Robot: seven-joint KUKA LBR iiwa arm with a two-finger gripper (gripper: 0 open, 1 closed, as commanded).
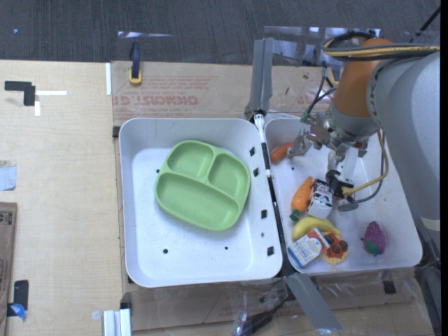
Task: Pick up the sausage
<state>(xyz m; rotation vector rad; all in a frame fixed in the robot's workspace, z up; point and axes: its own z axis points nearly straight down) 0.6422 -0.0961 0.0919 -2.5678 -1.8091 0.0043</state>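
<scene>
- Currently, 2 white bins are seen side by side on the bench: the left bin (133, 208) and the right bin (399, 208).
- A green divided plate (203, 184) with 3 compartments is placed in the left bin, a little tilted in the view.
- The gripper (334, 177) is lowered into the right bin, below the orange band (357, 75) of the arm.
- Whether the fingers are open or closed cannot be told; they are too small and dark, and nothing is clearly seen between them.
- The sausage (279, 152) is found near the back left corner of the right bin, close to the dividing wall and left of the gripper, apart from it.
- A carrot (302, 194), a small black and white carton (321, 199), a banana (313, 226), a pizza slice (337, 247), a blue and white packet (306, 250) and a purple fruit (374, 237) are also lying in the right bin.
</scene>
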